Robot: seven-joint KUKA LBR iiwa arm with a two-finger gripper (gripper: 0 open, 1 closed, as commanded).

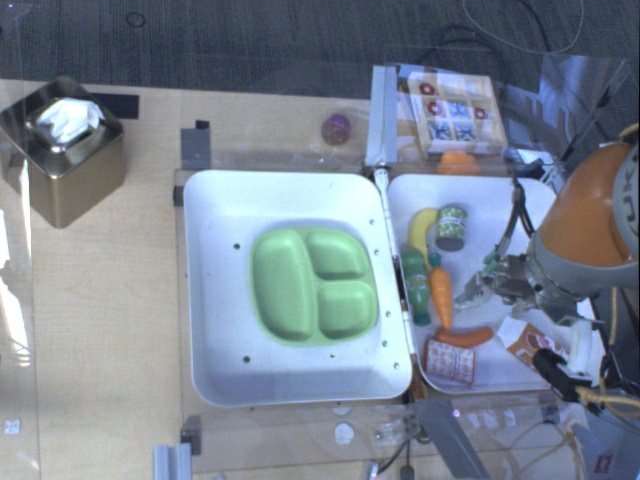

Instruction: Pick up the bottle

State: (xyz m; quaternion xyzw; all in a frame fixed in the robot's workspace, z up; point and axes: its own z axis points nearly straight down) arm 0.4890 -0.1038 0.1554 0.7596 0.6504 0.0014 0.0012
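The bottle (416, 286) is green and lies lengthwise along the left wall of the right bin (520, 200), just below a banana (422, 230). An orange carrot (441, 298) lies right beside it. My gripper (474, 286) hangs over the middle of the right bin, a short way to the right of the carrot and apart from the bottle. The grey and orange arm (598, 223) reaches in from the right behind it.
The right bin also holds a small can (452, 226), a sausage (462, 337) and a red packet (451, 362). The left bin (215, 218) holds a green divided plate (313, 283). A picture box (450, 113) stands behind the right bin, and a tissue box (65, 150) at far left.
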